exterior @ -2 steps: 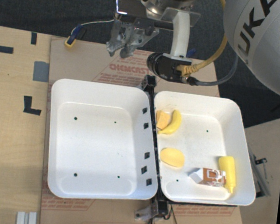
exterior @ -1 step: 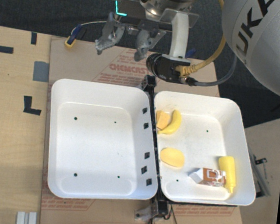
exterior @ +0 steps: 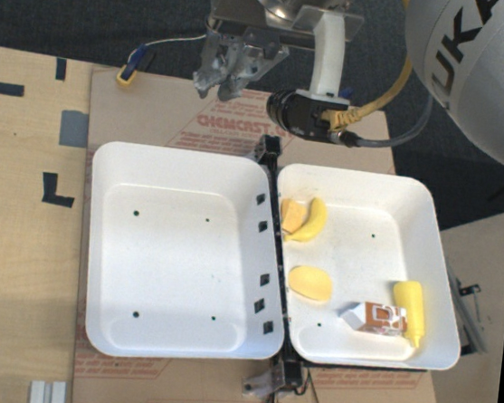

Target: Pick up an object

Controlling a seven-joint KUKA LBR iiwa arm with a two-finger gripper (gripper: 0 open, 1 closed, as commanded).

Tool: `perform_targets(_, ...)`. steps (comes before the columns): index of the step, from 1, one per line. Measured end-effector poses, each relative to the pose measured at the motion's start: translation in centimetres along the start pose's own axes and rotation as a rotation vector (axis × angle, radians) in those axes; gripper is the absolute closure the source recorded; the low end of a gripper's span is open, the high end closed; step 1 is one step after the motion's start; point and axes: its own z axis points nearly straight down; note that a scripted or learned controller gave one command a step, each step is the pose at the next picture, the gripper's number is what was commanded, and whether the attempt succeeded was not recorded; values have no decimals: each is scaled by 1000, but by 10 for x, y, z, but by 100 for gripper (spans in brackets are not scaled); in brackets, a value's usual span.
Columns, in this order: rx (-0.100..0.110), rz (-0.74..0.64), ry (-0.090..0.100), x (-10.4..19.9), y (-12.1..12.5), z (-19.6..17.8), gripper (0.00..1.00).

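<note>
carton [exterior: 374,319] lies flat at the near edge of the right bin [exterior: 416,200], well in front of the fingers, its long axis running across the bin. yellow bottle [exterior: 410,310] touches its right end, long axis running near to far. an oval yellow piece [exterior: 311,284] sits just left of the carton. farther back, a banana [exterior: 305,220] curves along the divider, its long axis running near to far. the left bin [exterior: 114,170] lies beside it. farthest, the gripper [exterior: 223,81] hangs above the cardboard beyond both bins, fingers close together, holding nothing.
</note>
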Motion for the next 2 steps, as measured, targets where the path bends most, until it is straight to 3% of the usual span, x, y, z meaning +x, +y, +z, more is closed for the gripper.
perform_targets(1,1,0,0,0,0,1,0)
perform_targets(2,1,-1,-1,1,0,-9,100)
